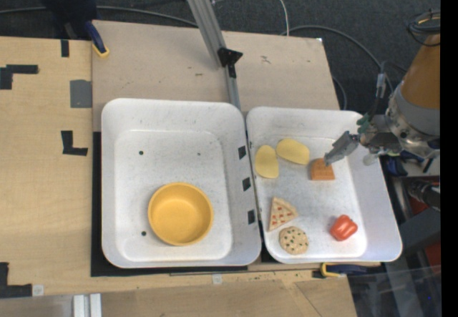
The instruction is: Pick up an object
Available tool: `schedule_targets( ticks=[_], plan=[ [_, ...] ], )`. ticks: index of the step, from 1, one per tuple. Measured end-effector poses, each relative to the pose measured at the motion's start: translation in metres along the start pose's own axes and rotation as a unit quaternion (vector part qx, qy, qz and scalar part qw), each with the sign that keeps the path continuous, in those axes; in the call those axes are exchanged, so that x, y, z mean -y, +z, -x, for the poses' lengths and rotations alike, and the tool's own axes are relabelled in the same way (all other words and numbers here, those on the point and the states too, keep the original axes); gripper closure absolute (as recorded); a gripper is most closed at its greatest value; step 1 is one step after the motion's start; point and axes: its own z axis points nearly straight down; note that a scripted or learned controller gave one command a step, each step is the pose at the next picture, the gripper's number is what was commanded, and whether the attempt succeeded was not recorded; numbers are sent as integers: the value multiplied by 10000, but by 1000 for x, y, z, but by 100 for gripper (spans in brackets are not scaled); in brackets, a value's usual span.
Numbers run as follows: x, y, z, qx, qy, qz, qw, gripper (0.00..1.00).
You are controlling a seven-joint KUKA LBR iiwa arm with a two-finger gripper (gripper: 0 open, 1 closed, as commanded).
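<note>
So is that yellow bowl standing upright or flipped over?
Upright. The yellow bowl sits in the left bin with its open mouth facing up; you can see its rim and hollow inside, with nothing in it.

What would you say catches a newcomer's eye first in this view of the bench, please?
Probably the yellow bowl, sitting alone at the near side of the left bin. Next comes the cluster of toy food in the right bin: two yellow pieces at its far left, a pizza slice and cookie nearer, and a red pepper at the near right. The pincer reaches in from the right, its tip just above an orange block.
</note>
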Motion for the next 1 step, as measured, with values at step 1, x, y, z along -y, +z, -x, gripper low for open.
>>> schedule_targets(
  ticks=[1],
  plan=[
    [0,0,0,0,3,-1,10000,0]
  ],
)
